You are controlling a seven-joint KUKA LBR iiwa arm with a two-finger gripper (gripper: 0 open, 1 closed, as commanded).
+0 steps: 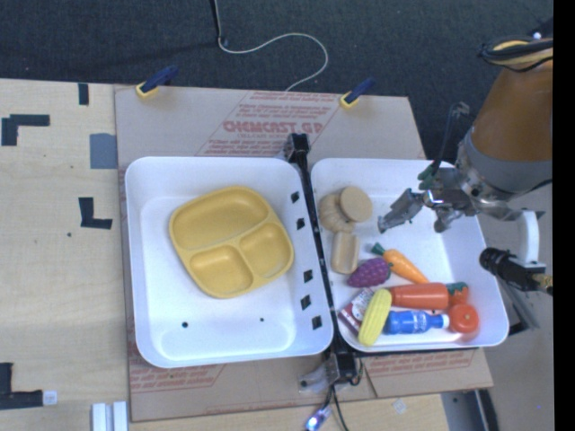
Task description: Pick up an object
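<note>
Camera view, looking down on a desk (54,241) with two white bins. Gripper (422,206) above the right bin (467,250) near its far right side, fingers spread apart, holding nothing. Below it, crowded toward the near edge: carrot (402,263), purple grapes (369,272), corn (375,317), hot dog (419,295), tomato (463,319). Wooden pieces (344,214) by the left wall. Yellow divided plate (231,239) in the left bin (153,330).
</note>
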